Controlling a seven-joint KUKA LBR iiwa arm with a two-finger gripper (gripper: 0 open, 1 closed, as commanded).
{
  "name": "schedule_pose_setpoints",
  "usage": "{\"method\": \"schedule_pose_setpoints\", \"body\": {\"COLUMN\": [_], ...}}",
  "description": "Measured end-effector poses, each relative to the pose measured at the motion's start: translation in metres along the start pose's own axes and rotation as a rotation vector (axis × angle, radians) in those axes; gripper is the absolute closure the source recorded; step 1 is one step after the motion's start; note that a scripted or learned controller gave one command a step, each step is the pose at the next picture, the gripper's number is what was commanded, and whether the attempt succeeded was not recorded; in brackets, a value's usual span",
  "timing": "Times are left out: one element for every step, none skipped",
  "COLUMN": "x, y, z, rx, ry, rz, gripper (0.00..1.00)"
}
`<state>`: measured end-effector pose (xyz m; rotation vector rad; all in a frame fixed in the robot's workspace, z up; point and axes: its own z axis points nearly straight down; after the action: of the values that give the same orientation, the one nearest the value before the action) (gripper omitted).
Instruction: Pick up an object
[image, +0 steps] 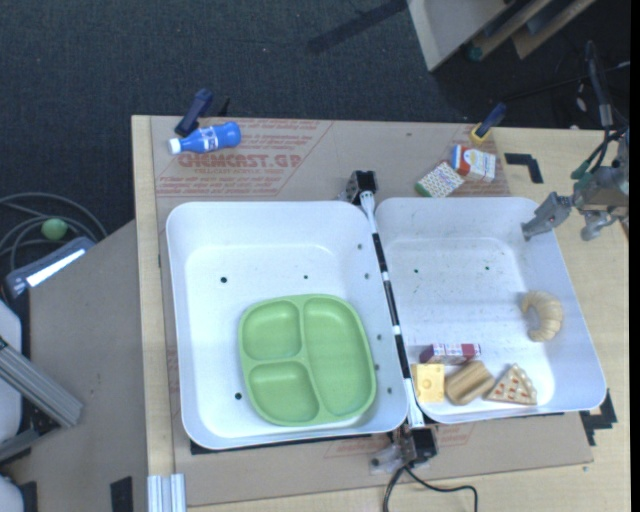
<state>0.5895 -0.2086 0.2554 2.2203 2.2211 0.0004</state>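
The right bin (470, 240) holds a tan croissant (543, 315) near its right wall. Along its front edge lie a red-and-white packet (450, 351), a yellow cheese block (429, 382), a brown bread roll (468, 381) and a pizza slice (512, 386). My gripper (570, 220) hangs over the bin's far right corner, well behind the croissant. It is open, its grey fingers (542, 217) spread with nothing between them.
The left bin (200, 250) holds a green divided plate (305, 358). Behind the bins on the bench lie a blue-and-white bottle (205, 138), a checked small box (440, 180), a red-and-white carton (477, 163) and a blue clip (488, 120).
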Motion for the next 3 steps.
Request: {"method": "schedule_pose_setpoints", "body": {"x": [-0.015,-0.001,-0.001], "y": [-0.038,-0.048,-0.047], "z": [0.121,0.171,0.16], "rx": [0.003,0.003,-0.001], "ry": [0.001,0.002,0.0], "rz": [0.001,0.001,0.001], "gripper": [0.0,0.0,1.0]}}
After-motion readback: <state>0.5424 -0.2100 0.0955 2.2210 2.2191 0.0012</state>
